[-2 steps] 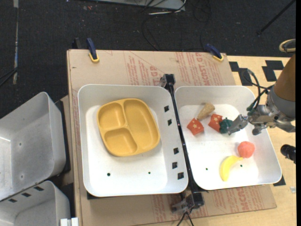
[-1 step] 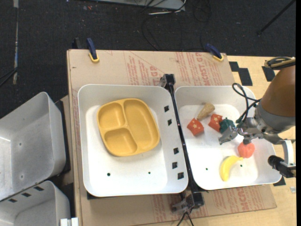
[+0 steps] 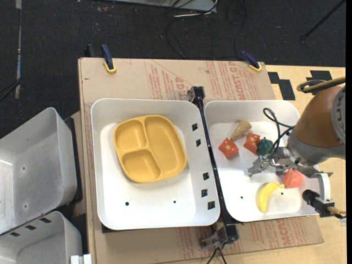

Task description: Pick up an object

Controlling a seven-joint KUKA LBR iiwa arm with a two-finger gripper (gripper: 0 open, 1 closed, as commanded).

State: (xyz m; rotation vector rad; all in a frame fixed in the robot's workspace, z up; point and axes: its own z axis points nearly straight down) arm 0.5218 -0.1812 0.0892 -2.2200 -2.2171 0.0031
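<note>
The arm reached in from the right over the right bin (image 3: pixel 250 108), its orange band and grey wrist covering that bin's right side. The gripper (image 3: pixel 259 166) hung low near the middle of the bin, its metal fingers (image 3: pixel 256 169) pointing left and slightly down; whether they were spread or closed could not be told, and nothing showed between them. A dark green object (image 3: pixel 265 146) lay just above the gripper, touching or nearly touching a red cube with a yellow mark (image 3: pixel 252 142). Another red cube (image 3: pixel 229 148) sat to the left, apart from the fingers. A tan cone-shaped piece (image 3: pixel 240 128) lay tilted near the bin's far side. A yellow banana (image 3: pixel 266 195) rested near the front edge, and a pink-red round object (image 3: pixel 293 178) sat just beside it, under the wrist. In the left bin (image 3: pixel 104 147) lay a yellow divided plate (image 3: pixel 149 147) with three compartments
</note>
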